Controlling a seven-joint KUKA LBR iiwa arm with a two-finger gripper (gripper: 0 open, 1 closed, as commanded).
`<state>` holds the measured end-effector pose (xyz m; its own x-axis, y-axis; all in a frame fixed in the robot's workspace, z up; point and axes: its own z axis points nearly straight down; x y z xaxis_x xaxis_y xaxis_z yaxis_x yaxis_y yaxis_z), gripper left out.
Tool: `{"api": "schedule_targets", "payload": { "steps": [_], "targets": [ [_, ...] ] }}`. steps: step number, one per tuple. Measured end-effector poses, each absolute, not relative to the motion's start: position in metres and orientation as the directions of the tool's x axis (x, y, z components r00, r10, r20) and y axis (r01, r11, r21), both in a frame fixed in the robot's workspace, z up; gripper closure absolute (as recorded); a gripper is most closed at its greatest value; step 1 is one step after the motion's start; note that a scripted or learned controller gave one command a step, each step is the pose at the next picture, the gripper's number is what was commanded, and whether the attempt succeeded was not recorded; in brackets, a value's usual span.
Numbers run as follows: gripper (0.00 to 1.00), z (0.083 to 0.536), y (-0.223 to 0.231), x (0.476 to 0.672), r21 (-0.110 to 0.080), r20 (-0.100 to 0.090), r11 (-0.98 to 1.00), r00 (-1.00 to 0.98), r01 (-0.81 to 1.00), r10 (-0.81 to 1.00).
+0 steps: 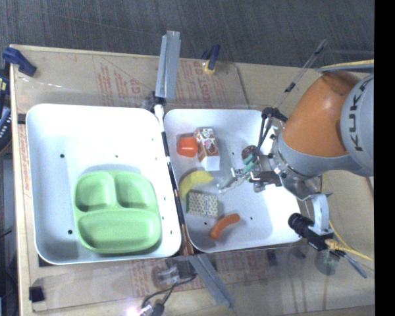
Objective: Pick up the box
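Two shallow white bins sit side by side on the bench, the left bin [46, 137] wide and the right bin [263, 232] narrower, their inner walls meeting at a grey divider rail near the middle of the frame. Left bin: one green sectioned tray [117, 210], lying flat in the lower half, two small compartments above one long one. Right bin, upper left part: one box [207, 142], a small carton printed white and orange-red, lying just beside an orange block [187, 145] on its left, the two touching or nearly so. Below them, toward the bin's left wall: one yellow banana-shaped piece [194, 180], and right under it a small speckled grey packet [203, 204]. Lower middle of the same bin: one orange carrot-shaped piece [224, 225], tilted. Arm: grey with a broad orange band [316, 120], entering from the right edge of the frame and bent down over the right bin's right side. Gripper [232, 178]: pointing leftward over the bin's centre, to the right of the banana piece and below and right of the box, apart from it. Its thin metal fingers are too small and cluttered to say how far open they are; nothing is visibly held between them.
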<state>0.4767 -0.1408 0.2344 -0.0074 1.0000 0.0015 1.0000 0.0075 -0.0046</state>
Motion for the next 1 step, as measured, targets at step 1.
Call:
{"api": "schedule_targets", "payload": {
  "steps": [1],
  "targets": [
    [0.0, 0.0952, -0.1139, 0.4912, 0.007, -0.003, 0.05, -0.05, 0.999, 0.999]
  ]
}}
